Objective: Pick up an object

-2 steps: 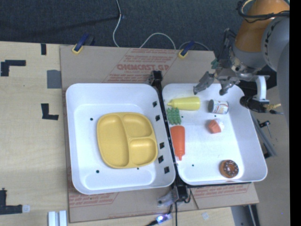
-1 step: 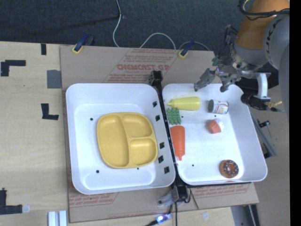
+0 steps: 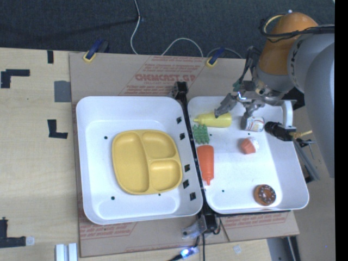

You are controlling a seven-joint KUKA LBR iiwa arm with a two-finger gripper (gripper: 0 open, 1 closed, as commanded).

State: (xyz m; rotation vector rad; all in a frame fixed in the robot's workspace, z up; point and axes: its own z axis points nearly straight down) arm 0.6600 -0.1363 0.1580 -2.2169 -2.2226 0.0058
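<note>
Grey arm (image 3: 304,64) hangs its spread end effector (image 3: 235,115) above the right bin (image 3: 283,200)

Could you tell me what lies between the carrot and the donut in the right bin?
In the camera view, only bare white bin floor lies between the carrot and the donut; the small red piece sits above that stretch.

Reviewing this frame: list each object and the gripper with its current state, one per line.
gripper: open, above the right bin's far end, holding nothing.
toy corn cob: lying flat beside one fingertip.
toy carrot: lying along the divider.
red block: resting free.
donut: flat, near corner.
yellow divided plate: upright in left bin.
</note>
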